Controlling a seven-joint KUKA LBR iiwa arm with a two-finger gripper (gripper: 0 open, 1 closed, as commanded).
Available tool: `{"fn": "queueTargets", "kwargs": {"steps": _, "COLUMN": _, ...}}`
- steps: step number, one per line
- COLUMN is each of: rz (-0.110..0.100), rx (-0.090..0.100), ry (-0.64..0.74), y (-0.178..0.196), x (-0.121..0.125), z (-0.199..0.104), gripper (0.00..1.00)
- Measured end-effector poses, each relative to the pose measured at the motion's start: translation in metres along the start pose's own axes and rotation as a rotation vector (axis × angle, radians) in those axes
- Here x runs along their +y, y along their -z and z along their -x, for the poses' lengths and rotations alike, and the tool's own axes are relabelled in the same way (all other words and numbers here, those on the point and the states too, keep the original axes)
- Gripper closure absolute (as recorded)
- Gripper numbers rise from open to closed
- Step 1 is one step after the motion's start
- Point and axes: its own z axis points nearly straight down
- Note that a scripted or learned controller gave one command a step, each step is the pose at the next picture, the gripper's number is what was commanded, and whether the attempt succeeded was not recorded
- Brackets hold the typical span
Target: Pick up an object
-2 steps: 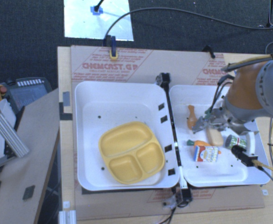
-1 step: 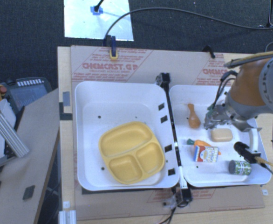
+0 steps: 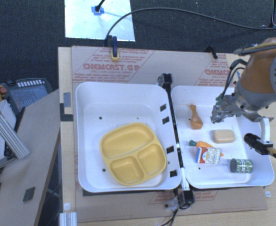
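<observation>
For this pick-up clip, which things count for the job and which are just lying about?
Job:
gripper
right bin
brown spoon
beige block
carton
green can

Lying about:
yellow tray
left bin
handheld controller

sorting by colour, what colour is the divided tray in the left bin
Pale yellow, seen clearly in the camera view: the divided tray has three compartments.

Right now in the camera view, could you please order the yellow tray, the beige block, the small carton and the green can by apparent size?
1. yellow tray
2. small carton
3. beige block, close to the carton, so unsure
4. green can
</observation>
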Motion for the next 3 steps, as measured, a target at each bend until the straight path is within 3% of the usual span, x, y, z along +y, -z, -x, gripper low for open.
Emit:
{"fn": "queueTargets", "kwargs": {"steps": 2, "rz": 0.000, "rx": 0.000, "ry": 0.001, "y": 0.092, "x": 0.010, "z": 0.009, "gripper": 1.00}}
{"fn": "queueTargets", "kwargs": {"steps": 3, "rz": -0.005, "rx": 0.002, "ry": 0.003, "y": 0.096, "x": -0.009, "z": -0.041, "gripper": 1.00}}
